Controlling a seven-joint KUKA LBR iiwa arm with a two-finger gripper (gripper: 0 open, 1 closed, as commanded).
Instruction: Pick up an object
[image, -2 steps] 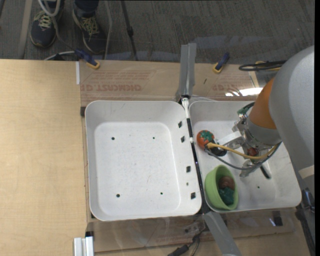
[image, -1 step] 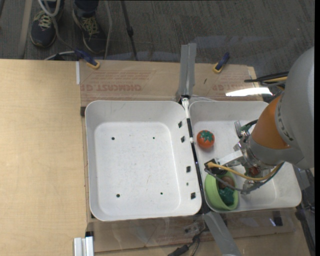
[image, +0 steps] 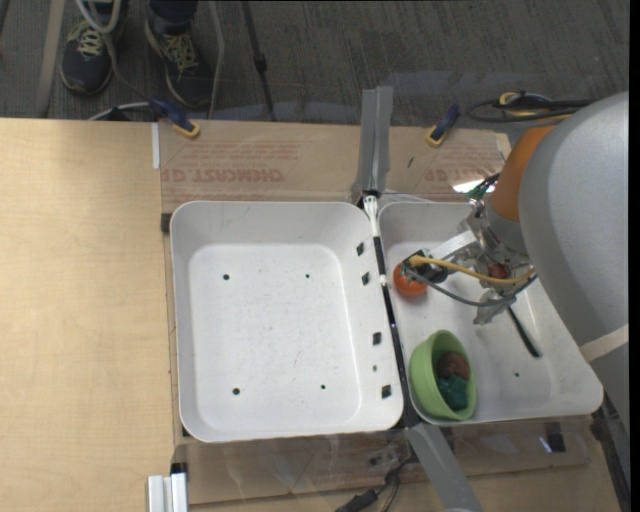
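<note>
**A:** Start at the near edge of the bench. What do you see in the right white plastic bin (image: 560, 395)?

**B:** You have a small green round bowl (image: 440, 376) in its near left corner. It sits upright, right against the wall between the two bins. Something dark green and something brownish lie inside it. I can't tell what they are.

**A:** And farther in?

**B:** Look at the left wall of that same bin, about halfway back. A small round orange-red ball (image: 408, 281) sits there, just beside the wall. It looks the same all round, so you need not line up with any long side.

**A:** Where is the pincer?

**B:** The two-finger gripper (image: 492, 285) hangs over the middle of the right bin, under the big grey arm (image: 590, 210) with its orange band. The ball lies to the left of it in the camera view, toward the middle wall. The bowl lies nearer the front edge, and left too.

**A:** Does it hold anything?

**B:** Wires and metal parts crowd it, so you can't tell from here if it is apart or together. I see nothing clamped in it.

**A:** And the left white plastic bin (image: 190, 300)?

**B:** You see just its white floor with a few small dark holes.

**A:** So which thing?

**B:** I'd guess the ball. It is close, but the wall beside it could get in the way.
</note>
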